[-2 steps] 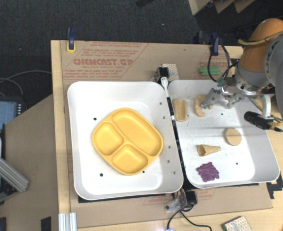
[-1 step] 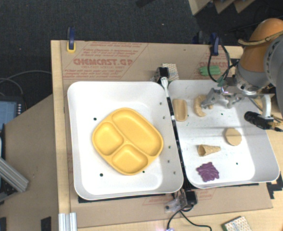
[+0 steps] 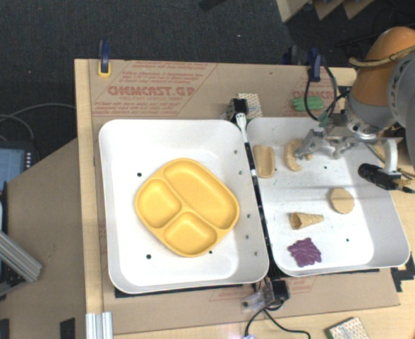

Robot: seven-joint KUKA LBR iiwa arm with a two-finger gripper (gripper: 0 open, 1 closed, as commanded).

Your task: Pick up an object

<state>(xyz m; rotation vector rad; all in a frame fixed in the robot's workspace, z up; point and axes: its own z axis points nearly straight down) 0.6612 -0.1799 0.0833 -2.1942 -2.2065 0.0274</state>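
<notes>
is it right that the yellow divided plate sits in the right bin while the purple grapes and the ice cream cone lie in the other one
Not quite. The camera view shows the yellow divided plate in the left bin, not the right. The purple grapes and the ice cream cone do lie in the other one, the right bin.

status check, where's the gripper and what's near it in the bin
Gripper low over right bin, far end. Small tan piece right beside it, nothing seen between fingers. Long tan piece, cone, purple grapes lie apart.
</notes>
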